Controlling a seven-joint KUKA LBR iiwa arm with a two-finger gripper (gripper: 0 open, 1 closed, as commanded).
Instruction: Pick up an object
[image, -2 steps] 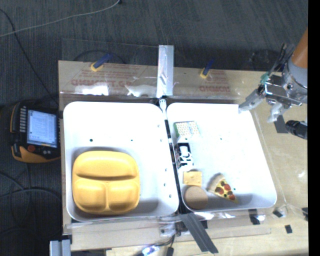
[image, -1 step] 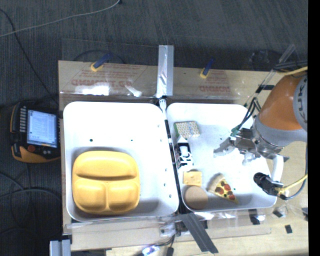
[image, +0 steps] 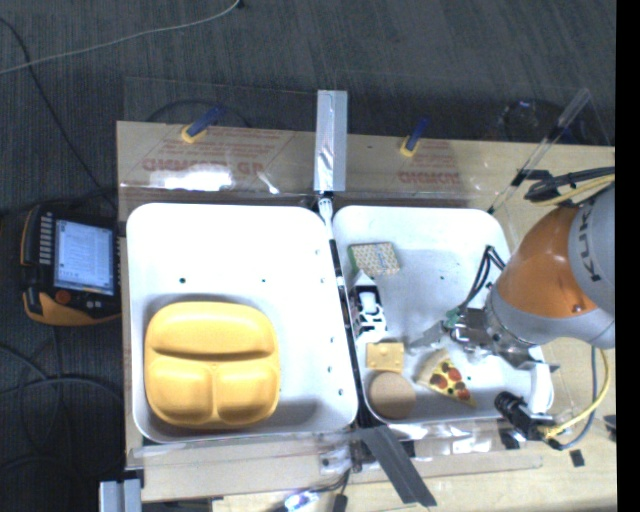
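Dark carpet surrounds a wooden bench (image: 150, 150) that carries two shallow white bins side by side, with a teach pendant (image: 72, 265) lying on the floor off the bench's left edge. In the left bin (image: 220, 240) sits a large yellow moulded block (image: 212, 360), filling its lower left part. Across the divider, the right bin (image: 430, 235) holds a small patterned packet (image: 375, 259) near its top left, a black-and-white object (image: 368, 310) just below it against the divider, a tan square piece (image: 385, 355), a brown round object (image: 392, 393) beneath that, and a pizza-slice toy (image: 447, 378) just right of the two. The gripper (image: 462, 328) hangs low over the bin's right half, just above and beside the pizza slice; whether its fingers are apart or together cannot be told. Behind it rises the grey arm (image: 575, 290) with its orange band.
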